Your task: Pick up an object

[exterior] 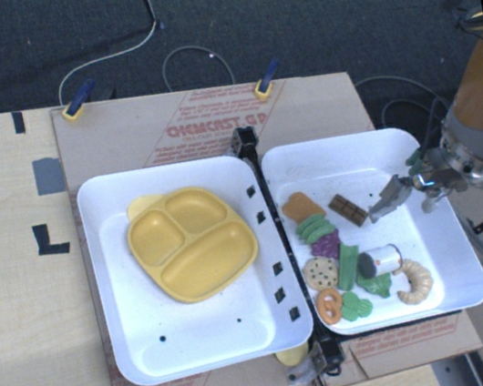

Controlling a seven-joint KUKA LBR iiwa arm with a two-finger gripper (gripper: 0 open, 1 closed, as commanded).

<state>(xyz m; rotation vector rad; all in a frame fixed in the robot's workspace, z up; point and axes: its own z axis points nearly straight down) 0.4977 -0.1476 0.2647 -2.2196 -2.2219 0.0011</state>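
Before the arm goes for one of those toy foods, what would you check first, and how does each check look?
1. Objects within reach: ok, toy foods crowd the right bin.
2. Gripper above that bin: ok, near the brown bar.
3. Nothing already between its fingers: ok.
4. Isolated target: ok, the brown bar lies apart; the purple grapes are crowded.
5. Yellow tray out of the way: ok, left bin.

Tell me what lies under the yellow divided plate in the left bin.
A second yellow piece peeks out beneath the yellow divided plastic plate at its upper-left edge, on the left white bin. The plate covers the rest, so its shape stays unknown.
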